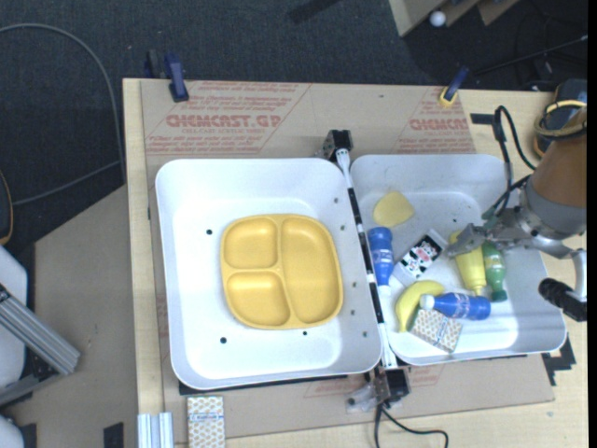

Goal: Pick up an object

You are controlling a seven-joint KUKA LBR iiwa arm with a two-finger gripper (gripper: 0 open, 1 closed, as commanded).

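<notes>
The end effector (480, 241) hovers at the right bin's (438, 168) three o'clock, above a yellow bottle (472, 269); its opening I cannot tell. Best drop straight, straddle the bottle, avoid the green one (495, 275) beside.

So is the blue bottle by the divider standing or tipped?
Tipped: the blue bottle lies flat in the right bin, along the divider.

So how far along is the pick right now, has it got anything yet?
Nothing looks lifted yet: the yellow bottle, green bottle, banana and two blue bottles all lie in the right bin. In hand: the arm is down over that bin, its gripper right at the yellow and green bottles. Left: a clear grasp and lift. The yellow divided plate sits in the left bin.
</notes>
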